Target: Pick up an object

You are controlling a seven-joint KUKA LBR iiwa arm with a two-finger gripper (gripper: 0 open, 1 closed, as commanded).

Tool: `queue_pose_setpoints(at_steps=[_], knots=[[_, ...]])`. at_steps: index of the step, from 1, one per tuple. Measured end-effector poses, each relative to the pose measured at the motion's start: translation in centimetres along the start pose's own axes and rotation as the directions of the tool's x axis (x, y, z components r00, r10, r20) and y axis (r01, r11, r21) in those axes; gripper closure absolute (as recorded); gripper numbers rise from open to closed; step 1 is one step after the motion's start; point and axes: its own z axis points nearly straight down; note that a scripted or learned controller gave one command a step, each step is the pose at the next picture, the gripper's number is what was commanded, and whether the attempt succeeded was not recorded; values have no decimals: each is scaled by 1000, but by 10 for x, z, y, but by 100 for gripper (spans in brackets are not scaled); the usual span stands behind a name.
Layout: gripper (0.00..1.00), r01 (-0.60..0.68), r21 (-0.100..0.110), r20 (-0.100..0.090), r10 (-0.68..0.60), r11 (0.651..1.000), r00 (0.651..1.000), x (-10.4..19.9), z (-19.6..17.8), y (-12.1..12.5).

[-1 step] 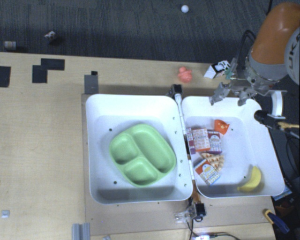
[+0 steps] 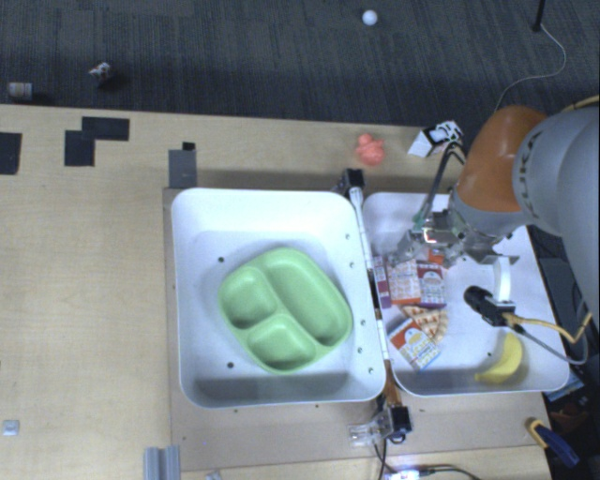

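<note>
The arm's end effector (image 2: 427, 240) hung low over the far half of the right bin (image 2: 459, 361), just above the upper edge of a cluster of snack packets (image 2: 417, 309). From the overhead camera it could not be told whether it was open or closed, or whether it held or touched anything. The orange band of the arm (image 2: 497, 159) showed above it, reaching in from the right.

The things to be picked lay in that right bin. The packets were bunched against its left wall, overlapping one another. There seemed to be four of them, in red, white and orange wrappers, though the count was uncertain where they overlapped. One banana (image 2: 502, 361) lay alone in the near right corner, well apart from the end effector.

The left bin (image 2: 202, 225), one of two white bins standing side by side on the table (image 2: 84, 281), held a single green plate (image 2: 284, 307) divided into three compartments and resting near its middle.

Outside the bins, one small pink lump (image 2: 370, 148) sat on the table just beyond the seam between them, and a black-and-white tag (image 2: 436, 138) lay near it. One white ball (image 2: 369, 17) rested on the dark floor past the table's far edge.

Printing showed on the packets and the tag, but none of it was sharp enough to read, and no brand could be made out.
</note>
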Motion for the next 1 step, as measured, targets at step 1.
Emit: queue_pose_setpoints(at_steps=[1], knots=[[100, 1, -12, 0, -1, 1000, 1000, 1, -14, 3]])
